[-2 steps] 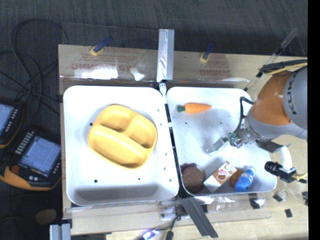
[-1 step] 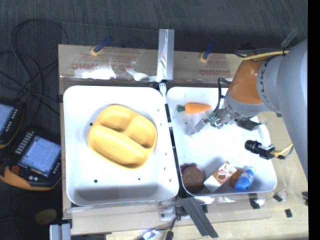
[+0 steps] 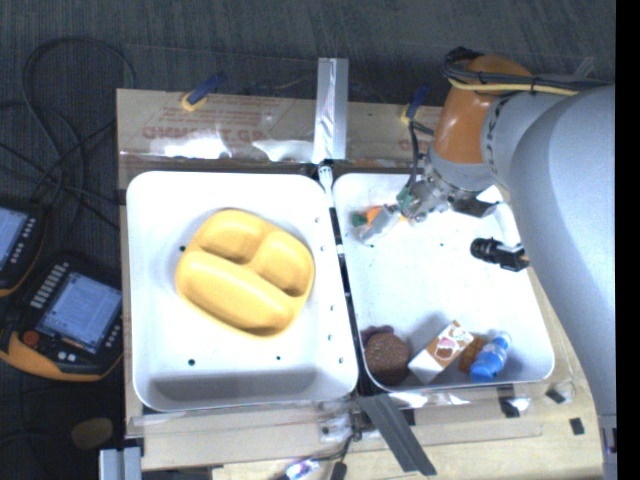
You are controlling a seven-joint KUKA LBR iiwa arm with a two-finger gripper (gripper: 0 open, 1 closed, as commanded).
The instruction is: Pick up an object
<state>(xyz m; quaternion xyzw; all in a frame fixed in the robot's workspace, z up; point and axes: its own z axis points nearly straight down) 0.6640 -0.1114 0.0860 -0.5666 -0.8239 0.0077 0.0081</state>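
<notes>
big grey arm [image 3: 570, 168] comes in over the right bin [image 3: 440, 288] from its right side, orange band up near that bin's far edge. the left bin [image 3: 160, 358] sits right against the right bin's left wall, and a fat yellow lump [image 3: 245, 271] takes up most of its middle.

the gripper [image 3: 412, 204] is down in the right bin's far left part. honestly can't tell how open it is or whether it's got hold of anything, too small and blurry.

along the right bin's near wall: a brown ball [image 3: 387, 353] in the near left corner, a little carton [image 3: 445, 350] just right of it, then a blue bottle [image 3: 490, 357] touching the carton.

smallest is a pale bit [image 3: 371, 220] with orange and green on it, in the right bin's far left corner, just beside the gripper. that's the closest thing to grab.
</notes>
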